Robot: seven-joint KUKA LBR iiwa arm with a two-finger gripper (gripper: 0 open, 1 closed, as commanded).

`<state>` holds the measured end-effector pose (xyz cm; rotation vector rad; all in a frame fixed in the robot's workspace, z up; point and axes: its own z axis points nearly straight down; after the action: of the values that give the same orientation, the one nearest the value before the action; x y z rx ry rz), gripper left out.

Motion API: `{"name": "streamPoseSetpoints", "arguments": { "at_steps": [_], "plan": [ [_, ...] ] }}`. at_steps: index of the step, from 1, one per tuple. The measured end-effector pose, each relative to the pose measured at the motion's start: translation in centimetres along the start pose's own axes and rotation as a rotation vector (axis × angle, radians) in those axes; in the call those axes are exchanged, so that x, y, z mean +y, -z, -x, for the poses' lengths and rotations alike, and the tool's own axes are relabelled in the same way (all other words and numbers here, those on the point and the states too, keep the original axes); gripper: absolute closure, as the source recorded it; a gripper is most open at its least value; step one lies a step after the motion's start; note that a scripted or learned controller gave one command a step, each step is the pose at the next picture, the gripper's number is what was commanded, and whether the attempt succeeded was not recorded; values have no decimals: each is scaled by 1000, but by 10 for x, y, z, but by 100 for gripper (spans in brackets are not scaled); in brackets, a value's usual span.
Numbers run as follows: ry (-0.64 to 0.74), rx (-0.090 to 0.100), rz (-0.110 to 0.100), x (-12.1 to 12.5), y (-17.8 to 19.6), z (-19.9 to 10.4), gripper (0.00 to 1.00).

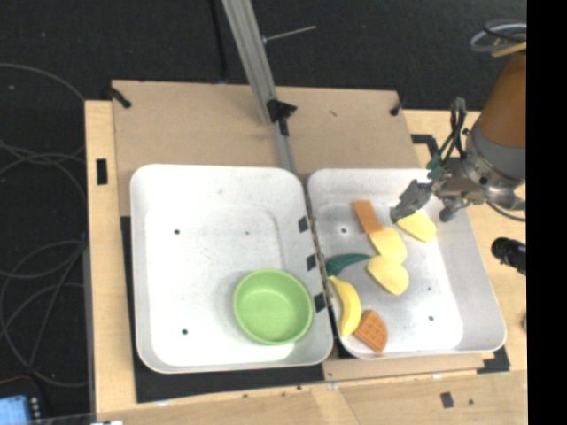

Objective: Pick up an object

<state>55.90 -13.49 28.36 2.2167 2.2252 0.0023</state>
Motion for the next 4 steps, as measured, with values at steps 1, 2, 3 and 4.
{"name": "streamPoseSetpoints", "arguments": {
  "at_steps": [1, 2, 3, 4],
  "plan": [
    [-1, 0, 0, 0, 0, 0, 0],
    [-6, -2, -6, 5, -61, 1, 0],
    [-5, -2, -8, -4, -121, 2, 0],
    [-6, -2, -6, -12, -170, 11, 0]
  ]
}}
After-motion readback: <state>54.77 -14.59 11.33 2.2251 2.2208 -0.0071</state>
